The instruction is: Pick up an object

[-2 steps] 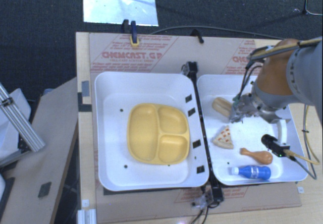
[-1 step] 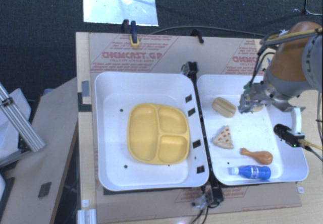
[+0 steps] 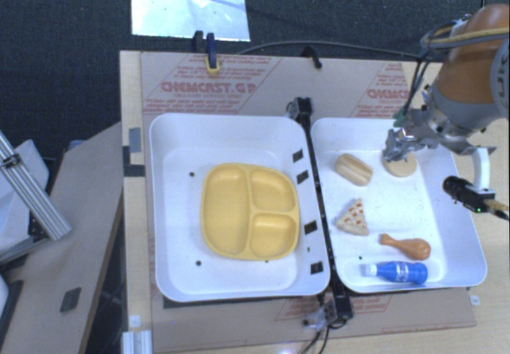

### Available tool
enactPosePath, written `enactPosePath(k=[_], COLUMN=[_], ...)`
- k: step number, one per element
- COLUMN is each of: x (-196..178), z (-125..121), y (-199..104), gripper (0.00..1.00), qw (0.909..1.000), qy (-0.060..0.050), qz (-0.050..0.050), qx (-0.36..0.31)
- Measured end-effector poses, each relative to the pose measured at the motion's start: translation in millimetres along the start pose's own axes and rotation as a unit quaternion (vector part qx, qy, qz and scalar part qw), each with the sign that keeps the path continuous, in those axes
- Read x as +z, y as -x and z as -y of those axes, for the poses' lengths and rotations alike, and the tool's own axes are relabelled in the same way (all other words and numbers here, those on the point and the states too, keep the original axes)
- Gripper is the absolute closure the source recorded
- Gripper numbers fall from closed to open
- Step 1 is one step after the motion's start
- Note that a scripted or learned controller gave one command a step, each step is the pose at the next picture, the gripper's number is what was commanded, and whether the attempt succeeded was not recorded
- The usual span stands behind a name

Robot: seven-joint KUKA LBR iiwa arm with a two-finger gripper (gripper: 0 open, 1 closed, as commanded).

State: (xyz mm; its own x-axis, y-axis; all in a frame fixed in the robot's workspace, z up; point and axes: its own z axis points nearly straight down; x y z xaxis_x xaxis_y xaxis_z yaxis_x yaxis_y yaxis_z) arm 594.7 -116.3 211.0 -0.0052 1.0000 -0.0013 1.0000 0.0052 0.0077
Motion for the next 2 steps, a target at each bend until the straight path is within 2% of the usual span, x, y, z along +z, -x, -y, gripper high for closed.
enactPosePath(k=[1,2], x=[-58,-41], z=[2,-5], y=[-9,-58], gripper=[1.00,1.00], qw=[1.0000,1.0000], qy=[0.000,-0.003], qz=[0.000,-0.001], qx=[0.000,-0.002])
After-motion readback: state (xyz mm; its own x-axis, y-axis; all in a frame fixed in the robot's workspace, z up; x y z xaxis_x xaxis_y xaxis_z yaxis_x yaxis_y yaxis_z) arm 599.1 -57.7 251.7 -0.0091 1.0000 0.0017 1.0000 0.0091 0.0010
